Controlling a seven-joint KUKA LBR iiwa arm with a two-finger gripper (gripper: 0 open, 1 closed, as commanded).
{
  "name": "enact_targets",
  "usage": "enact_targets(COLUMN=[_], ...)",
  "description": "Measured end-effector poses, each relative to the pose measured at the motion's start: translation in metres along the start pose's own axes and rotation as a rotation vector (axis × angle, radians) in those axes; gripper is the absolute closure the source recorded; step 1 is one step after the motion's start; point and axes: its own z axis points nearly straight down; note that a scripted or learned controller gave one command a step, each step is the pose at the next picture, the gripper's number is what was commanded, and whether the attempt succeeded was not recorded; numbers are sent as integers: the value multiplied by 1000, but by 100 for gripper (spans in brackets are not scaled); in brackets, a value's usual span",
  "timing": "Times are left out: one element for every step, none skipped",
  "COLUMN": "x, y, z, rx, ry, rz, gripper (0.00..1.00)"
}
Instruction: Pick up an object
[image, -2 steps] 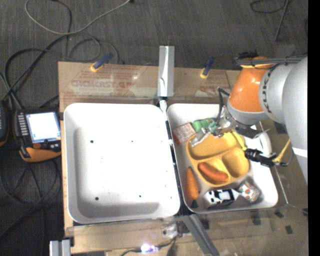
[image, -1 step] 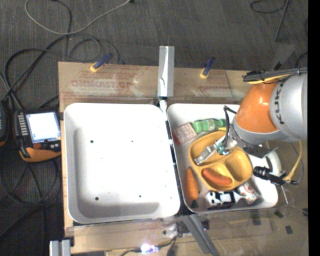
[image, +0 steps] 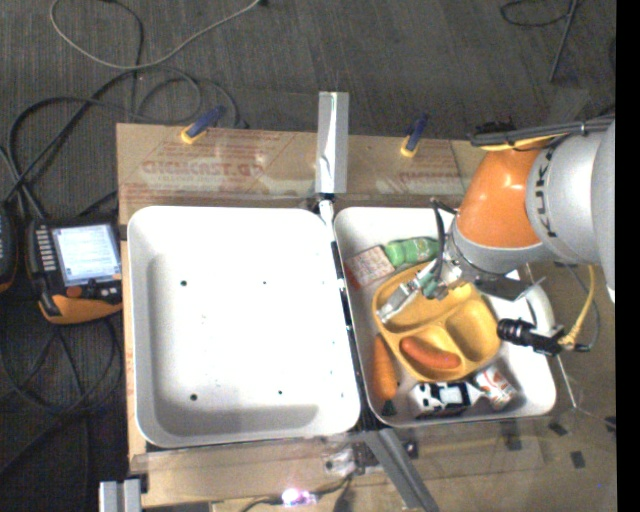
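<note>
Far left: a handheld controller (image: 78, 262) with a lit screen lies off the desk, cables trailing round it on the floor.

Left bin (image: 180, 225): a shallow white tray on the desk (image: 230, 165), with a few dark specks on its bottom.

Divider: the two bins touch along their inner rims, with a grey upright post (image: 332, 140) standing just behind the seam.

Right bin (image: 545, 395): crowded. An orange carrot-like piece (image: 384, 368) lies along the inner wall; a printed card or packet (image: 367, 264) sits near the back; a green bottle (image: 410, 249) lies beside it; a yellow divided dish (image: 445, 325) fills the middle, with a reddish sausage-shaped item (image: 433, 352) in its lower compartment; a black-and-white object (image: 441, 396) and a small red-and-white packet (image: 497, 386) lie near the front rim.

Pincer (image: 432, 280): down inside the right bin, at the back edge of the yellow dish, just beside the green bottle. I can't tell whether it is open or closed; its tip is small and tangled in with the clutter.

Arm (image: 520, 205): grey with the orange band, reaching in over the right bin from the right.

Progress: as I judge it, the reach down is done and the grab itself is in hand. Nothing is visibly lifted; every item looks to be resting in the bin. Left to do: close on something, most likely the dish rim or the bottle, and raise it.
</note>
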Motion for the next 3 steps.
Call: enact_targets(x=[-67, -71, -69], y=[32, 35, 32], z=[32, 20, 22], rx=[12, -1, 10], ry=[15, -2, 6], rz=[23, 22, 22], gripper=[0, 100, 0])
